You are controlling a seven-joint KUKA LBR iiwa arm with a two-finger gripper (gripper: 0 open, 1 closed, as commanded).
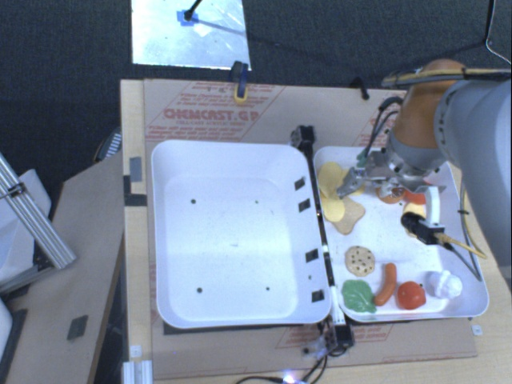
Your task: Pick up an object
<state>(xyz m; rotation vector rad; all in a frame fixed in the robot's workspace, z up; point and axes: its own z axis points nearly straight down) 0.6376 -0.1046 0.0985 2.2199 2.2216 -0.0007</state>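
the end effector (362,176) is hanging low over the upper part of the right bin (472,290), just beside the yellow piece (331,180); whether it is released or clenched cannot be told, and nothing is showing in its grip. the likely target, the yellow piece, is lying flat against the bin's left wall, touching the tan piece (349,216). it is looking like light, thin toy food, probably stiff and somewhat slippery, so a pinch across its narrow width is appearing best. its long axis is running roughly up and down the view, with no clear pointing end.
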